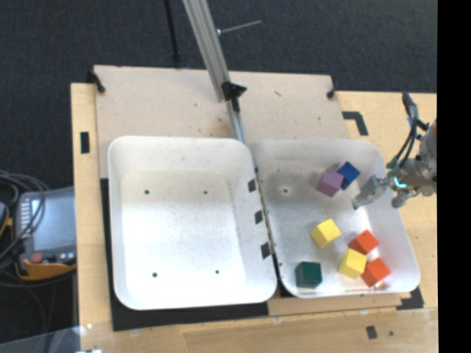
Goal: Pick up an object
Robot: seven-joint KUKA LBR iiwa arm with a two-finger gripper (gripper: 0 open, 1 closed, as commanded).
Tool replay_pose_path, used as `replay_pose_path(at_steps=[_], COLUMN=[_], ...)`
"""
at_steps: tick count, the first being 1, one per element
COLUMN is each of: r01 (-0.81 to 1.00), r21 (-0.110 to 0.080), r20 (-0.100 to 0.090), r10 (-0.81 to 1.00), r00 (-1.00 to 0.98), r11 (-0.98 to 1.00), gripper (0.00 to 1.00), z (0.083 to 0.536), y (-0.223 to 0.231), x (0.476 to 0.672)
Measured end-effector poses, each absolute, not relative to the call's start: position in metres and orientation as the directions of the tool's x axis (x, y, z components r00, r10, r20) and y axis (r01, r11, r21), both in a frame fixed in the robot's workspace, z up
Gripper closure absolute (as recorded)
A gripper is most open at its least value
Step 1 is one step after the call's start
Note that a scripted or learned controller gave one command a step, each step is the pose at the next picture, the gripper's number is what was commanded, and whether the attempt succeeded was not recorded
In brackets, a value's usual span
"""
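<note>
Seven coloured blocks (pixel 326 232) in the right bin (pixel 294 169), gripper (pixel 366 194) just beside the blue block (pixel 348 173), jaws' state unclear.

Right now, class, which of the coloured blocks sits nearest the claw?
The blue block, beside the purple block in the right bin; the claw hangs just below-right.

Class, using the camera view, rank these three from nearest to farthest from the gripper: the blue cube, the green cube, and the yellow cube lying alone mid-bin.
Measured from the gripper, at the right bin's right side:
1. Blue cube, just up-left of it.
2. Yellow cube, lower left, mid-bin.
3. Green cube, at the bin's bottom-left corner.
</note>
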State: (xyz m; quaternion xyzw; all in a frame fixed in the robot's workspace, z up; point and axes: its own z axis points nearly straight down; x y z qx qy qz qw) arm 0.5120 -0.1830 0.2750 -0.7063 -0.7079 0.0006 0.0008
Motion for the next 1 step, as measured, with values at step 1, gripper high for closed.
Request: replay_pose_path(at_steps=[1], r01=[1.000], r21=[0.002], r20=[-0.001], r10=[1.000], r00=[-0.001], r11=[0.001], gripper=[0.00], z=[0.2770], y=[-0.1830], x=[0.5126])
